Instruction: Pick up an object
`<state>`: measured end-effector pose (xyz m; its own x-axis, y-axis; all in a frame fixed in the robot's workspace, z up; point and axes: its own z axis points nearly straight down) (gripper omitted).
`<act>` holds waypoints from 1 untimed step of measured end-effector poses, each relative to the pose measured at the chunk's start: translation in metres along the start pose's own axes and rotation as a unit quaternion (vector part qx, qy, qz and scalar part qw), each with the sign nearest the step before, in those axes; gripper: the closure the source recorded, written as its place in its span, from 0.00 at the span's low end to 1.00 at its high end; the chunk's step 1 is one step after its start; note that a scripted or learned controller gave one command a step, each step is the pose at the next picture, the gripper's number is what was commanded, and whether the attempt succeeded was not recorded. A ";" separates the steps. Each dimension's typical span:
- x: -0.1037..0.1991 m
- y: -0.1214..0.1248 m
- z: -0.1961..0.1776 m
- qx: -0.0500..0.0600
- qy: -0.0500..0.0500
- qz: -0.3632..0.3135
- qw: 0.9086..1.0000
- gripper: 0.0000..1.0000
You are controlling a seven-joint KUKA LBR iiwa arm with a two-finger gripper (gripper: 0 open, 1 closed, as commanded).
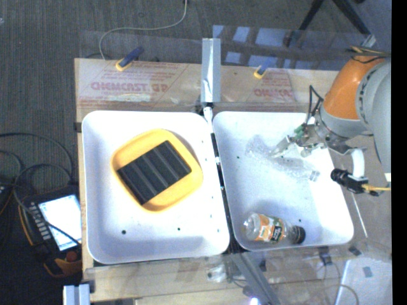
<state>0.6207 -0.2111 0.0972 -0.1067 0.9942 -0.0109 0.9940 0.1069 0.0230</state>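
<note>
Watch the bottle (275, 229) first. It lies on its side at the near edge of the right bin (331, 199), close against the wall. It is round, so it could roll away when you reach for it, and the wall leaves little room to get around it. It also looks clear and shiny, which may make it hard to grab well.

The crumpled clear wrap (280, 156) is the other thing in that bin. It is thin and floppy, so a grab there could slip off or catch just a corner.

The yellow tray with the dark grooved top (158, 168) sits in the left bin (102, 234), well apart from the arm. It looks too wide to pinch.

Your end effector (304, 136) hangs over the far right part of the right bin, just beside the wrap. It is too small and blurry here, so you cannot tell how far open it is, or whether it touches or holds anything.
</note>
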 end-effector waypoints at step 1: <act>0.013 -0.008 0.000 0.000 -0.001 -0.097 0.995 0.00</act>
<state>0.6114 -0.1994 0.0973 -0.2958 0.9551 -0.0168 0.9549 0.2961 0.0213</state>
